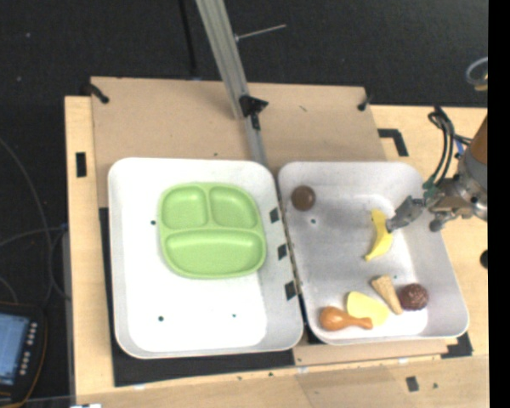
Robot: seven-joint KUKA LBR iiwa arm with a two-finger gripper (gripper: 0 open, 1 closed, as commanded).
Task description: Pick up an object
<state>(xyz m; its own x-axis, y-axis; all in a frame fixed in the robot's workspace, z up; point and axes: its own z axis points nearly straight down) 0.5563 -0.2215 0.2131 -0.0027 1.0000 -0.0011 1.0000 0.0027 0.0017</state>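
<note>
The arm (476, 155) is reaching in from three o'clock over the right bin (348, 181), and its gripper (405, 214) is hanging just beside the top of the banana (378, 236), at about that fruit's one o'clock. Whether the gripper is open or closed on anything I cannot tell; the tip is dark and small against the white floor, and nothing is plainly showing between it. The banana is lying near the bin's centre, curving toward six o'clock, and judging by the approach it is the likeliest target, since it is sitting apart from its neighbours. Toward the bin's five and six o'clock a cluster is crowding together: a yellow wedge (365, 306) touching a brown drumstick (340, 318), and an ice-cream cone (388, 292) beside a dark ball (414, 296). A brown ball (303, 197) is resting alone at ten o'clock near the wall. The left bin (136, 313) is holding a green divided plate (211, 230), probably a drop-off spot.
</note>
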